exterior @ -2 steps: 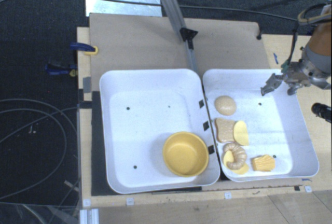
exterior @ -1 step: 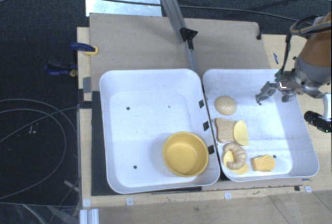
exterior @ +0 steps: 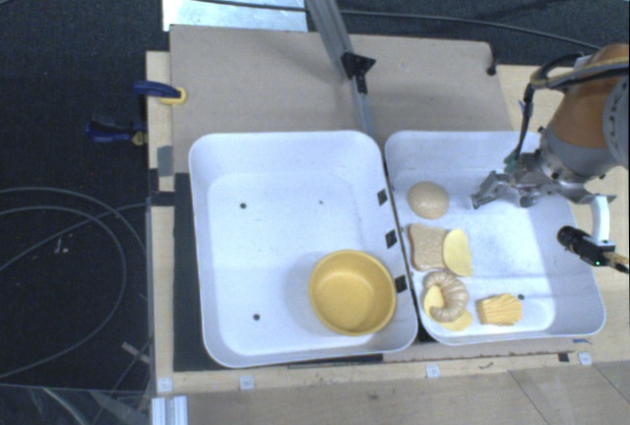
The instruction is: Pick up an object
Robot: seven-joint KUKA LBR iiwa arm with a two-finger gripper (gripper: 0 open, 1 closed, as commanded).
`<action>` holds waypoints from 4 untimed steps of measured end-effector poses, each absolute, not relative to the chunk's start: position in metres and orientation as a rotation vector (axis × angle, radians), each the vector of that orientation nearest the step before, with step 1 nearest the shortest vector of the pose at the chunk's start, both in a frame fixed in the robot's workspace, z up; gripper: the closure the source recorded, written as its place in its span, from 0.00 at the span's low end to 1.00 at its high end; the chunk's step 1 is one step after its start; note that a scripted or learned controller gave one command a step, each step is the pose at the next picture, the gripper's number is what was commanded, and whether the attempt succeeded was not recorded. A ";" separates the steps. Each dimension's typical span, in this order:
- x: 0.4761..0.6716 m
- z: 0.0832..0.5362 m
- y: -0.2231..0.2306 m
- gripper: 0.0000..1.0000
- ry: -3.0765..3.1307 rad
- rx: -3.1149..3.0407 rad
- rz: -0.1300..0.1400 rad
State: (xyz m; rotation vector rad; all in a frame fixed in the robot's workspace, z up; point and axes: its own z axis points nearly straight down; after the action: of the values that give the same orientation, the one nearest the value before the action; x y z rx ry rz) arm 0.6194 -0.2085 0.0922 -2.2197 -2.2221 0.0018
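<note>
So I've got the gripper (exterior: pixel 495 189) over the right bin (exterior: pixel 492 146), far side, and can't tell its grip state. Nearest pick is the round bun (exterior: pixel 428 200), just left of it.

The arm (exterior: pixel 591 118) is cut off by the right edge, so its upper links go unseen. The gripper (exterior: pixel 512 187) is too small and blurred to read. The slanting metal pole (exterior: pixel 325 10) runs off the top edge
</note>
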 end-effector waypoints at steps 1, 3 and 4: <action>0.622 0.107 -0.209 1.00 -2.228 -2.224 -0.004; 0.630 0.207 -0.205 1.00 -2.234 -2.219 -0.006; 0.624 0.266 -0.200 1.00 -2.236 -2.218 -0.007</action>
State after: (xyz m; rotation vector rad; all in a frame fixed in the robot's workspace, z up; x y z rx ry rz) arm 0.6244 -0.2001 0.2664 -2.2185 -2.2359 -0.0067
